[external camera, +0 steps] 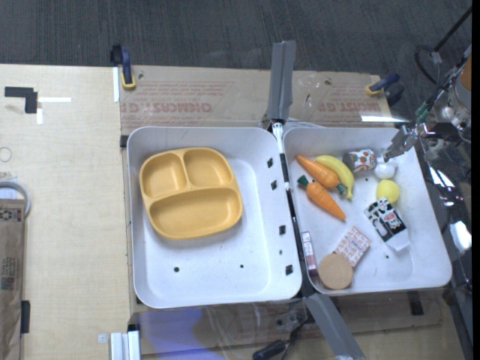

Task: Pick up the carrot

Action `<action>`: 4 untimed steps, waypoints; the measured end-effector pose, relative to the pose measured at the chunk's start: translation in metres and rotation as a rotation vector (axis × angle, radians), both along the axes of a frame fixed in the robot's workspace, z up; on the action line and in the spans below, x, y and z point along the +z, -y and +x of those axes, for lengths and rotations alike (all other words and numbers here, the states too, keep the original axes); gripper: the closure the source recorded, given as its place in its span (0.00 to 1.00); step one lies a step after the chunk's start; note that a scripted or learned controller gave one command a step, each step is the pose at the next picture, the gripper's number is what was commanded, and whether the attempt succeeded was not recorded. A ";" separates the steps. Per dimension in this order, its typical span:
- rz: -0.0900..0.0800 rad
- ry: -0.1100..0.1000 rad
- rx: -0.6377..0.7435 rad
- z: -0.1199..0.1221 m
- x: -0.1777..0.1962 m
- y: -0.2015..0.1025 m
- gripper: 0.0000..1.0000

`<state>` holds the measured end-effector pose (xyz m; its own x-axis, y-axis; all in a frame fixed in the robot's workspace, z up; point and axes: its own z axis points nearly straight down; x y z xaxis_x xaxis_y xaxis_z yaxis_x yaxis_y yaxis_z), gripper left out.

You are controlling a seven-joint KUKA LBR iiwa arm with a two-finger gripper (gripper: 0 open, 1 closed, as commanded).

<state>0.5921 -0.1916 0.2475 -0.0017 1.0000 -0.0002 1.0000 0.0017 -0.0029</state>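
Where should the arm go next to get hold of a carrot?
Probably leftward and down over the nearer carrot. The gripper sits at the right bin's upper right edge, well away from both carrots. That carrot lies clear of its neighbours, while the other carrot rests against the banana.

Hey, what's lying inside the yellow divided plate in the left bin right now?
Nothing: all three compartments of the yellow divided plate show bare. The plate covers the left bin floor beneath it, so whatever is under it stays unseen.
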 end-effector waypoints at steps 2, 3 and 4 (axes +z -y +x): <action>0.001 0.003 0.598 -0.046 -0.091 -0.082 0.00; -0.005 0.011 0.628 -0.031 -0.151 -0.073 0.00; 0.000 0.005 0.627 0.003 -0.155 -0.007 0.00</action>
<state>0.5948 -0.1842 0.0924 -0.5881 0.8088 -0.0020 0.8088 0.5881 0.0012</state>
